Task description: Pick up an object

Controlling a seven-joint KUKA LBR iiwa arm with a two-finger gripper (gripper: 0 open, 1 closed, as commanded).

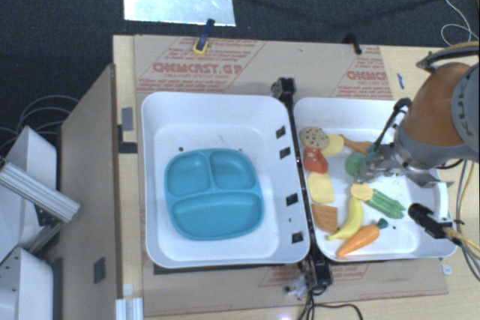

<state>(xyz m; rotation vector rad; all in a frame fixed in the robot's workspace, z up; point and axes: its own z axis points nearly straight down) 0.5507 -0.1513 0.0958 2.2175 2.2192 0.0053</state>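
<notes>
The desk [247, 64] carries two white bins. The left bin [161, 124] holds a blue sectioned plate [215, 192]. The right bin [352, 110] holds the toy food, all lying on the bin floor: a banana [349, 219], a carrot [359, 238], a green vegetable [388, 203], bread [325, 217], a cheese block [321, 187], a tomato [315, 160] and a cookie [313, 136]. Nothing looks lifted, so the pick seems not yet done.

The arm [442, 112] reaches in from the right, wrist tilted down over the right bin. The gripper [370, 167] is low among the food near a green piece; whether it is spread or pinching, I cannot tell.
</notes>
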